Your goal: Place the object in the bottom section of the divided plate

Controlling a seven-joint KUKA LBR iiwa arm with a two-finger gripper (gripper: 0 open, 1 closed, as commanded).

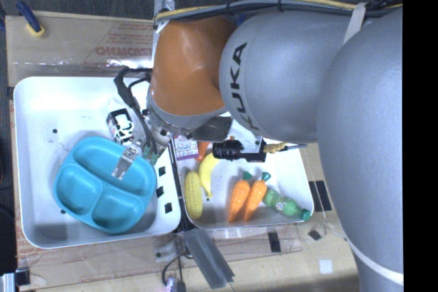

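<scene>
**A:** Starting at the left: the left bin [27, 147] holds the blue divided plate [96, 191], which has one long compartment along its upper side and two smaller ones below. I see nothing lying in any of them.

**B:** And the gripper [126, 162]?

**A:** It hangs over the plate's upper right part, above the long compartment. I cannot tell whether it is apart or closed, and I can make out no object in it.

**B:** So where is the object?

**A:** I can't say which one is meant. The candidates lie in the right bin [301, 174]: a corn cob [194, 193], a banana [207, 171] touching it, two carrots [246, 198] side by side, and a green toy [284, 205] just beside them.

**B:** How should the placing go, then?

**A:** If something is carried, I'd judge the tool sits over the wrong compartment. It should shift toward the lower edge of the view, centre over a small section, come down low, and release clear of the dividing ridges. That way the piece can't land on a ridge or roll into the next compartment.
</scene>
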